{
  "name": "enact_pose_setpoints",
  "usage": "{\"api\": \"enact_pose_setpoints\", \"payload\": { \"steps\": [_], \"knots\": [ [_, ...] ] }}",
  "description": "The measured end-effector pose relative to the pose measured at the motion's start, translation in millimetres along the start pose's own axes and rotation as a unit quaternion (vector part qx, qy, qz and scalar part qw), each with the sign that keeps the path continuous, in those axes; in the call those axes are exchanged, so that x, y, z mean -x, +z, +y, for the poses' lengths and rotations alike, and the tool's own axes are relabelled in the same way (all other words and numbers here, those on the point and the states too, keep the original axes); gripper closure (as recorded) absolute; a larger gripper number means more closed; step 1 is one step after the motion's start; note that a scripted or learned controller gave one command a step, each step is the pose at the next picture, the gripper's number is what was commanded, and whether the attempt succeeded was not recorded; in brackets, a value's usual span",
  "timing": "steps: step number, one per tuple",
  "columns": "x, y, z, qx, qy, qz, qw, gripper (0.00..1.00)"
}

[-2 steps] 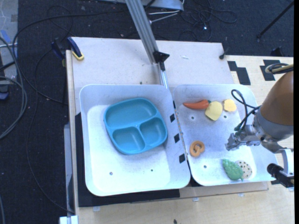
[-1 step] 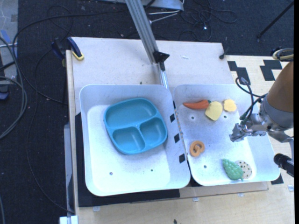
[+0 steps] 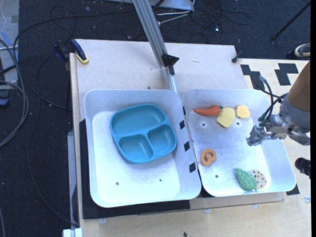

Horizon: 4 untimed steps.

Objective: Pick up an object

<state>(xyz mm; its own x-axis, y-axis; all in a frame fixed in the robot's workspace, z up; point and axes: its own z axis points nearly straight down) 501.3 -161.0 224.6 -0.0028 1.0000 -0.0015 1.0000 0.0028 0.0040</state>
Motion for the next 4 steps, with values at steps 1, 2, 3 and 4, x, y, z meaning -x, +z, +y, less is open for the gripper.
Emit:
{"api": "enact_pose_setpoints", "payload": {
  "steps": [1, 2, 3, 4],
  "knots": [
    [-48.5, -10.9, 22.4, -0.001, -0.002, 0.001, 1.0, 1.0],
    [-91.4, -1.0, 48.6, -0.001, -0.002, 0.001, 1.0, 1.0],
    [-138.2, 6.1, 77.7, -0.001, -0.002, 0.001, 1.0, 1.0],
    [-190.4, 9.7, 105.7, -0.001, -0.002, 0.002, 1.0, 1.0]
  ]
}}
